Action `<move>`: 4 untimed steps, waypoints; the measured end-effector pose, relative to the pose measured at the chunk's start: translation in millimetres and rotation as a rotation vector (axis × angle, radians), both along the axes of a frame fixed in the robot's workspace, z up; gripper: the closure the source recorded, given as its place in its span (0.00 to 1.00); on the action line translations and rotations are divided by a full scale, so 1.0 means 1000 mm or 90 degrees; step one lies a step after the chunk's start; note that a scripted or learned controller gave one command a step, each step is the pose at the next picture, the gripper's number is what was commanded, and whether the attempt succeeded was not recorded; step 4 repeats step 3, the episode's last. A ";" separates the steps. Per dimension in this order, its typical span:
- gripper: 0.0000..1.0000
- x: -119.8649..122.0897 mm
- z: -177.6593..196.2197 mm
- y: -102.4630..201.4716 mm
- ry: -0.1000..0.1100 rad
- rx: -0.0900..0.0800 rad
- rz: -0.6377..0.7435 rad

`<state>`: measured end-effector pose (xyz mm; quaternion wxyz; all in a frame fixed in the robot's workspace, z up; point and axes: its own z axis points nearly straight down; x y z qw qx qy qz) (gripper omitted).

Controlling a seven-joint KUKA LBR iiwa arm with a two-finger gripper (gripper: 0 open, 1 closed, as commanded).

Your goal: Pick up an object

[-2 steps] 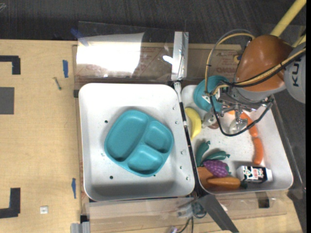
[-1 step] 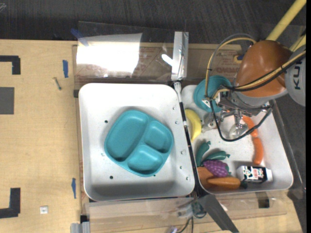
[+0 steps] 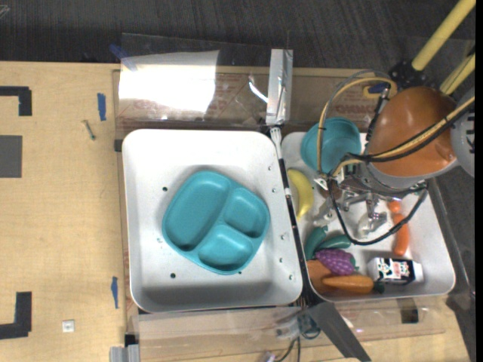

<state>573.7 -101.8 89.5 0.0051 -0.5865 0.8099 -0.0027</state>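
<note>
The gripper (image 3: 361,211) hung low in the right bin (image 3: 438,274), over the clutter at its middle. I could not tell how its fingers stood, nor whether anything lay between them; cables hid them. The banana (image 3: 300,191) lay just at its nine o'clock, against the bin's left wall: light, smooth plastic by the look, likely slippery, best taken across its narrow middle. Grapes (image 3: 336,261) at six o'clock looked knobbly and easier. A cup (image 3: 330,143) sat at eleven o'clock. Room was tight there. The left bin (image 3: 143,277) bore a tray (image 3: 215,221).
</note>
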 end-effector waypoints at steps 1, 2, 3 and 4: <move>0.00 0.092 0.056 -0.065 -0.001 -0.002 0.105; 0.00 0.054 0.010 -0.106 -0.010 0.002 0.183; 0.00 0.017 0.012 -0.107 -0.018 0.000 0.217; 0.00 0.017 0.012 -0.107 -0.018 0.000 0.217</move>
